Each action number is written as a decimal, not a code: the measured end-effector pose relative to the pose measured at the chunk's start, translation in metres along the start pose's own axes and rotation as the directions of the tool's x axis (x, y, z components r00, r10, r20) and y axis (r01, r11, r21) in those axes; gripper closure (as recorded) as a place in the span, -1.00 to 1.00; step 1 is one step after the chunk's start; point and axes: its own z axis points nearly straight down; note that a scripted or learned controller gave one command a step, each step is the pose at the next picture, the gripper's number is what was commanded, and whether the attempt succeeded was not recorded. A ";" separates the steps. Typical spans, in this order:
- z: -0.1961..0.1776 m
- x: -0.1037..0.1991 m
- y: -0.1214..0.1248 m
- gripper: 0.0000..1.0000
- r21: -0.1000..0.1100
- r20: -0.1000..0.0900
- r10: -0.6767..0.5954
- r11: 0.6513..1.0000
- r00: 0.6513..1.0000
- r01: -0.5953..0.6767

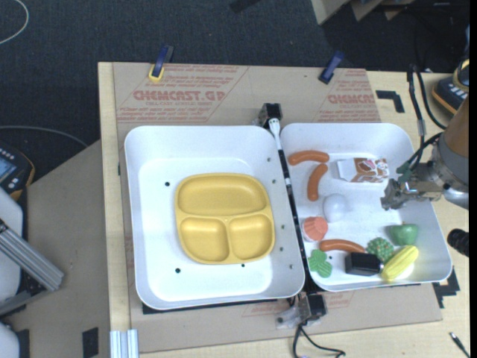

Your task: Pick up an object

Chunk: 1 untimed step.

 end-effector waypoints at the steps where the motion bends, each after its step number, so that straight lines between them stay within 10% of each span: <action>1: -0.004 0.000 0.001 1.00 0.005 -0.001 0.000 1.000 1.000 0.000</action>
